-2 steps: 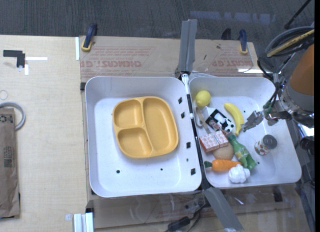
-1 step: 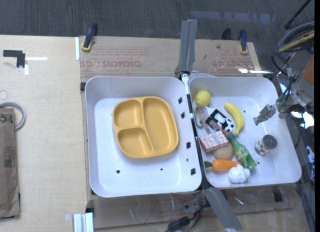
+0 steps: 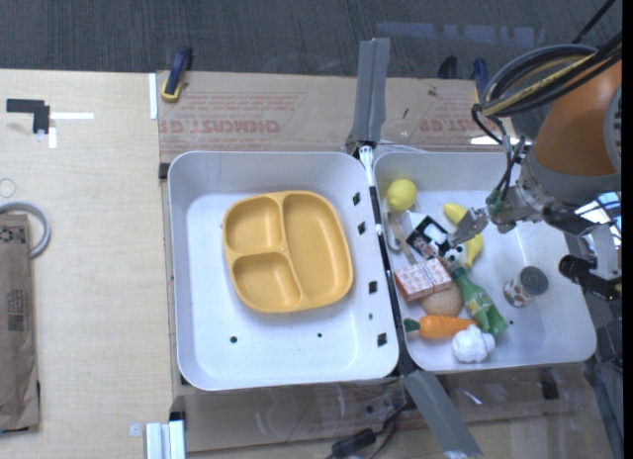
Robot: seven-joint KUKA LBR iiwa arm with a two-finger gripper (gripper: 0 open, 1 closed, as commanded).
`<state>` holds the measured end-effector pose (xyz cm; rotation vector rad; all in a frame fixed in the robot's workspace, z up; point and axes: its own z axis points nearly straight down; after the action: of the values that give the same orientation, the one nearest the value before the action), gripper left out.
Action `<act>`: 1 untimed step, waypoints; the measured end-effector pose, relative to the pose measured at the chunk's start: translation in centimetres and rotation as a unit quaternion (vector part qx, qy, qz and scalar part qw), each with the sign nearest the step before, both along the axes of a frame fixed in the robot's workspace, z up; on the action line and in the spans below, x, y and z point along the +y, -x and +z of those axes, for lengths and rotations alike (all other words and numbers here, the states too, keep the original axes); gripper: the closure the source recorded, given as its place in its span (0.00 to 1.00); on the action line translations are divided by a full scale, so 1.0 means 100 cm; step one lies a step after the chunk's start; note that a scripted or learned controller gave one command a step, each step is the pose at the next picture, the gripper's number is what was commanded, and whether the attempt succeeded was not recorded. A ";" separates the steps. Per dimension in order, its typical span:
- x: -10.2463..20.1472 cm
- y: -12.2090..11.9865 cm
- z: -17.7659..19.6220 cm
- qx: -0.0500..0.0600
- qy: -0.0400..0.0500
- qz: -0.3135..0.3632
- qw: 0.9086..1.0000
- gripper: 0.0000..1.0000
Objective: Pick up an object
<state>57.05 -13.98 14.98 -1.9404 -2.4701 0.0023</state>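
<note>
Arm reaches in from the right, gripper (image 3: 465,232) low over right bin (image 3: 564,348) w/ toys; can't tell its grip. Left bin (image 3: 188,279) has yellow plate (image 3: 287,249).

One fixed camera looks down at a slant on both white bins (image 3: 188,279), seemingly from moderate height above the bench (image 3: 79,150).

A smooth, matt yellow plastic plate (image 3: 287,250) lies in the glossy white plastic left bin (image 3: 198,348), beside pale wood-grain benchtop (image 3: 89,249).
</note>
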 end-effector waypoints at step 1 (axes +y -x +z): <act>0.007 -0.045 -0.038 -0.012 0.002 0.018 1.000 0.00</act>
<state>61.52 -13.24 11.20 -1.9097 -2.5209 -0.0150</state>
